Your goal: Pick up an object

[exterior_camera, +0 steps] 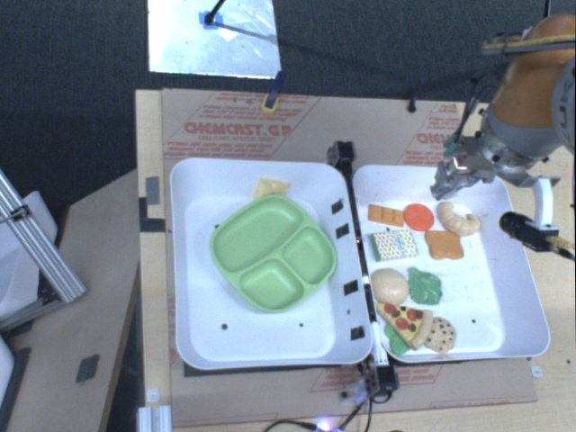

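Nearest the camera, a pizza slice and a speckled cookie lie at the front of the right bin, with a pale bun and a green leafy piece just behind. Farther back sit a croissant, a red disc and an orange cracker. The hand hangs over the bin's back edge, near the croissant and above it; whether it is spread or pressed together I cannot tell at this angle. The croissant looks like light, rigid toy plastic, likely smooth, so pinching across its narrow middle seems safest. The left bin holds a green divided plate.
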`<action>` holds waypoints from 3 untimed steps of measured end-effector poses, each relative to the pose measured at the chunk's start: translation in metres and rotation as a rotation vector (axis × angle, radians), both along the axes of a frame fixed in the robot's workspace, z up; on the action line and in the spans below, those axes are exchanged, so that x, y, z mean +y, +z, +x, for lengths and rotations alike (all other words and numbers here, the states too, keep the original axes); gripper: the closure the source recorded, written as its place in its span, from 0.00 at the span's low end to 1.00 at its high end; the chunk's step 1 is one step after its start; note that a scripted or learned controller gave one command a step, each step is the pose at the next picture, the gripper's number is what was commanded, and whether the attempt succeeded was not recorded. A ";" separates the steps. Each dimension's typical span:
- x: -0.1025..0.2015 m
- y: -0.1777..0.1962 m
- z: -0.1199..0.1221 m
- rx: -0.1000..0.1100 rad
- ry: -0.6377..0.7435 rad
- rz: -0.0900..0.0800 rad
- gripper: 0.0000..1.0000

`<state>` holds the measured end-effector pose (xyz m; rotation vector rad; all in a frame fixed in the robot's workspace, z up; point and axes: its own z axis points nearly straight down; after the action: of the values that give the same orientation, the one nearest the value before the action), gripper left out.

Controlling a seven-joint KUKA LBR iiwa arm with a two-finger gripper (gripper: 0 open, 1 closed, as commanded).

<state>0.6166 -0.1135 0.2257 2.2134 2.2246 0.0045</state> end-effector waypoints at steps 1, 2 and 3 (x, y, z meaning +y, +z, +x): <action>0.043 0.009 0.041 -0.002 0.005 0.002 1.00; 0.035 -0.001 0.043 0.002 -0.003 -0.001 1.00; 0.034 -0.009 0.045 0.003 -0.001 -0.001 1.00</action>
<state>0.6614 -0.0797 0.2165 2.2159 2.2240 0.0006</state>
